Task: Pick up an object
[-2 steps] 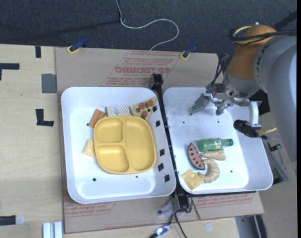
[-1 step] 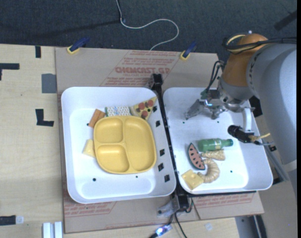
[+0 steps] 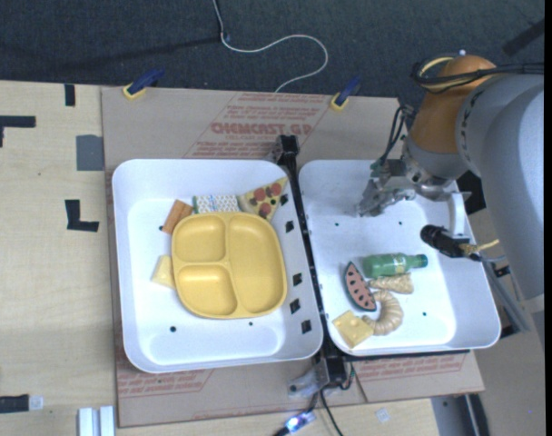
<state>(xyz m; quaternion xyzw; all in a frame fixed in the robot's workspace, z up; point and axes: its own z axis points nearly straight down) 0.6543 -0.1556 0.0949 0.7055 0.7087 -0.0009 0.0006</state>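
My gripper [image 3: 374, 198] hangs over the upper middle of the right bin [image 3: 335, 189], above bare white floor, with nothing between its fingers. Below it lie a green bottle [image 3: 394, 264], a watermelon slice [image 3: 359, 286], a tan croissant-shaped piece [image 3: 389, 309] and a yellow cheese wedge [image 3: 351, 328]. All of these rest on the bin floor, apart from the gripper. In the left bin [image 3: 135, 243] sits a yellow divided plate [image 3: 229, 263] with a pizza slice [image 3: 265, 198], an orange piece [image 3: 177, 214] and a pale yellow wedge [image 3: 162, 270] around its rim.
The grey arm with its orange band [image 3: 444, 116] fills the upper right. A black part [image 3: 439, 238] juts over the right bin's right side. A divider [image 3: 299, 243] runs between the bins. A white cable [image 3: 276, 48] lies beyond the cardboard.
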